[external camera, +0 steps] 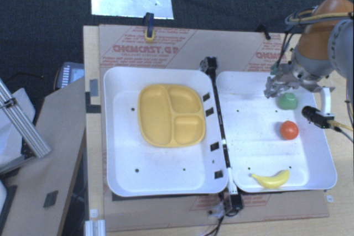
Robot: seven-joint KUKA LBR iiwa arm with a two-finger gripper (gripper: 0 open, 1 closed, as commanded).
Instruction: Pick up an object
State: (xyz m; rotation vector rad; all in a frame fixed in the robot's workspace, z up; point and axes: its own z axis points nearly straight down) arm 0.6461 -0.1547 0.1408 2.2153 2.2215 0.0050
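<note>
The grey arm [323, 36] reaches in from the right, its wrist angled downward.

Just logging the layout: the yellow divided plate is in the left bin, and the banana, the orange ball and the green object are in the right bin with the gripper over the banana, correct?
Not quite. The camera view shows the gripper at the green object, far from the banana. The rest stands: yellow divided plate in the left bin, orange ball in the right bin.
</note>
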